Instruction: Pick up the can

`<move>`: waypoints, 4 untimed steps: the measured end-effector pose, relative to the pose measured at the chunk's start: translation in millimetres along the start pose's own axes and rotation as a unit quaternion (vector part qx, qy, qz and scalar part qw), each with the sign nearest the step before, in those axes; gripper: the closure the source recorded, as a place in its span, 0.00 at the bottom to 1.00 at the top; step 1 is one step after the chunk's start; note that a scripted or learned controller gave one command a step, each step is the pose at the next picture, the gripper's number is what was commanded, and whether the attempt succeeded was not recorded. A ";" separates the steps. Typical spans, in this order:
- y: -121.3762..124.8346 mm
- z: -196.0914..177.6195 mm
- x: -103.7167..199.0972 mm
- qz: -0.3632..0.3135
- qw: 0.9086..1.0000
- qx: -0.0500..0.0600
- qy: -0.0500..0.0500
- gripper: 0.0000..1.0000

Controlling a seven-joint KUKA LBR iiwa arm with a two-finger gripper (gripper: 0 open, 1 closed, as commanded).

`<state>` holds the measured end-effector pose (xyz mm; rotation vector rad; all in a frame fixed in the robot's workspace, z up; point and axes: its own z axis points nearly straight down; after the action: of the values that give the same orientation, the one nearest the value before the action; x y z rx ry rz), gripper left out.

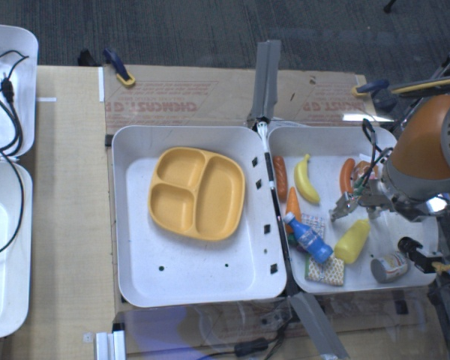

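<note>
Two white bins sit side by side on the bench, and nearest the camera, in the front right corner of the right bin (429, 276), the can (390, 267) lies on its side, grey with a pale label, apart from the other pieces. Just left of it a yellow squeeze bottle (352, 241) lies tilted, and beyond that a blue bottle (310, 239) rests partly over a green-and-white sponge (326, 271). Farther back in the same bin are a carrot (293, 202), a banana (307, 180), and two sausages, one by the dividing wall (280, 175) and one (347, 173) near the arm. The gripper (345, 207) hangs over the middle of this bin, above the yellow bottle's top and well apart from the can; whether it is spread or closed I cannot tell, and nothing is seen in its grasp. The left bin (135, 276) holds a yellow divided plate (197, 193) toward its back.
</note>
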<state>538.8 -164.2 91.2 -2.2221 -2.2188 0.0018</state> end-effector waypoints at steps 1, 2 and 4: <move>39.1 0.2 28.3 -0.095 0.995 0.000 0.000 0.00; 104.0 -27.0 -35.7 -0.156 0.988 0.002 0.001 0.00; 91.3 -0.9 64.4 -0.135 0.991 -0.001 -0.001 0.00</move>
<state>630.2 -99.9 92.0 -1.9031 -2.5009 0.0009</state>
